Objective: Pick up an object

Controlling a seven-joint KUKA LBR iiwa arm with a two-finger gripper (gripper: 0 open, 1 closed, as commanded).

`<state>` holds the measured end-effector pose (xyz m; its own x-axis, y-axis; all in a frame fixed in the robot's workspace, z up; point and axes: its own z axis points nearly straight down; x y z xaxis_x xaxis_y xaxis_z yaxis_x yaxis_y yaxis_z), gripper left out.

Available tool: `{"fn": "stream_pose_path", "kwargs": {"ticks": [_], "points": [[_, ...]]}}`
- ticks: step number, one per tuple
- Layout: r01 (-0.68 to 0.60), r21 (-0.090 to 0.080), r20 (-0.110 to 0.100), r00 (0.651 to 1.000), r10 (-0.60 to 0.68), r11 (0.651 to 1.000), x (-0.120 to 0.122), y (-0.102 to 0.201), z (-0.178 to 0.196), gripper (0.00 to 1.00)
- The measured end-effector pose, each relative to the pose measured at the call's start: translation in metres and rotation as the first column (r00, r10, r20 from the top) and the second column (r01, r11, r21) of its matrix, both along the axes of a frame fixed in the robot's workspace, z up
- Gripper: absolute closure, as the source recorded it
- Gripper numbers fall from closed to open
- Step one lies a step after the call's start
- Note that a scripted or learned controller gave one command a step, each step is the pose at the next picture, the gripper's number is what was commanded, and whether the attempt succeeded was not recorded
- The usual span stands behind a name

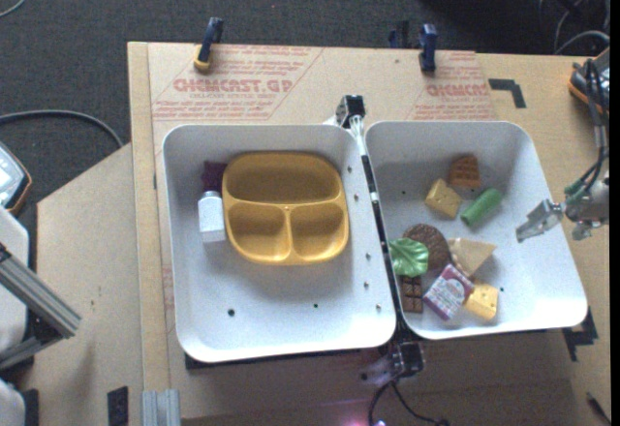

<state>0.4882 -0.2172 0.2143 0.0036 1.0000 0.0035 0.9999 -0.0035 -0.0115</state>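
— Where is the claw (542, 218) seen, and how are its fingers set?

— It is seen at the right rim of the right bin (548, 290), low over the white floor. Two pale prongs are seen spread slightly apart, and nothing is pinched between them.

— What is found nearest to it?

— A green cylinder (480, 206) is lain just to the claw's left, tilted, not touched by it. Beyond that, further left, a yellow cheese wedge (444, 198) is placed, with a brown waffle piece (465, 170) above it.

— And below the claw's level?

— Down and to the left, a pale wedge (472, 254) is rested against a brown cookie (429, 242), and a green leaf (409, 258) is laid over the cookie's left edge. A pink-and-white packet (448, 293) and a small yellow block (482, 302) are set side by side further down, with a chocolate bar (413, 294) beside the packet.

— What is held in the other bin?

— Well apart from the claw, in the left bin (199, 318), a yellow divided plate (285, 207) is seen, with a small white bottle (211, 217) touching its left edge. Both bins are carried by the worktop (145, 172).
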Motion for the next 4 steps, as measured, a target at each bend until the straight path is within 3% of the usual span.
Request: {"fn": "stream_pose_path", "kwargs": {"ticks": [1, 3, 4], "points": [[-0.003, -0.004, 0.011, 1.000, 0.003, 1.000, 0.003, 0.000, 0.005, 0.00], [-0.004, 0.001, 0.005, 1.000, 0.004, 1.000, 0.003, 0.015, -0.099, 0.00], [-0.004, 0.003, 0.011, 1.000, 0.004, 1.000, 0.005, 0.016, -0.127, 0.00]]}}
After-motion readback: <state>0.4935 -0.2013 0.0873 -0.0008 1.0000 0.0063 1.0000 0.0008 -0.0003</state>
